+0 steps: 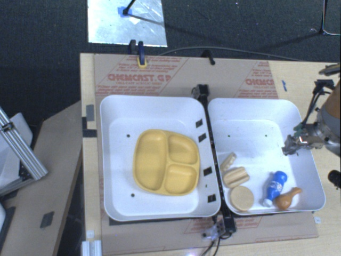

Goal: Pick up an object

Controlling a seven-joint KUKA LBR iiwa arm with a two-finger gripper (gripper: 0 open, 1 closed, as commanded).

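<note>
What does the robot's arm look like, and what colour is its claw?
The arm comes in from the right. It is mostly grey metal with an orange-brown part and thin dark rods and cables along it. Its gripper is small, grey and silvery, with dark bits, too blurry for more detail.

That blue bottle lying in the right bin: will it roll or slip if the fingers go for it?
The blue bottle lies on its side, so it would probably roll if nudged across its length. Its rounded, glossy-looking body may slip in a pinch. It looks small and likely light, and the brown pear-shaped piece close beside it could get bumped.
</note>
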